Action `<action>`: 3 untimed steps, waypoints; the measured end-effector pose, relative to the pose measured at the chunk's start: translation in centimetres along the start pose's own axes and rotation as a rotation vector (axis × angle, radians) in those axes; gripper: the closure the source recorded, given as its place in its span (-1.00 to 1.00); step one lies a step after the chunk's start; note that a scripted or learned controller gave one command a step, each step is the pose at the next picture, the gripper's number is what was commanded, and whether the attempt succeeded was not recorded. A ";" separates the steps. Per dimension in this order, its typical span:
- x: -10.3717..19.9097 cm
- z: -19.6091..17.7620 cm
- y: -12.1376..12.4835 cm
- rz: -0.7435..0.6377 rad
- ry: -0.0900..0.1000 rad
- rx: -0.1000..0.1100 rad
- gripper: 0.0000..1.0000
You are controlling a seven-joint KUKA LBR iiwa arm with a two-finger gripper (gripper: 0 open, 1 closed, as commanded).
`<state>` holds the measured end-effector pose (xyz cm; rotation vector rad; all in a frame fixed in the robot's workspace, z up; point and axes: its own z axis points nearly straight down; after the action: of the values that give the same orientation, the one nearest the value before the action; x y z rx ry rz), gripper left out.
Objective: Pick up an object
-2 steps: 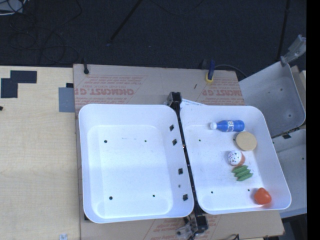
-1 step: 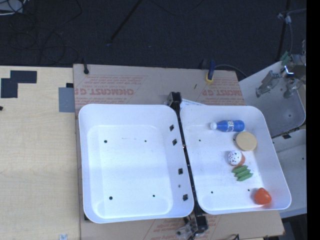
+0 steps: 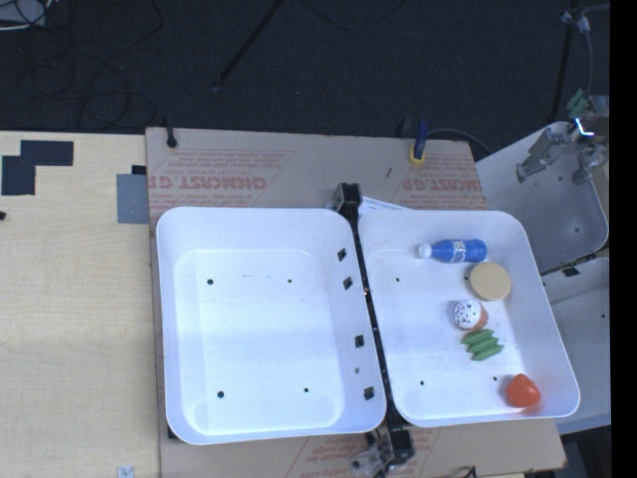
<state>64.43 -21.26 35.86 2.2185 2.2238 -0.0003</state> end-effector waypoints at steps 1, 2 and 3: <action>-0.1 -5.1 0.0 -0.001 -0.001 -0.004 -1.00; -0.1 -4.7 0.0 -0.001 0.000 0.002 -1.00; 0.0 -8.9 0.0 -0.004 0.000 -0.002 -1.00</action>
<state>64.44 -21.28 44.74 2.2136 2.2270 0.0013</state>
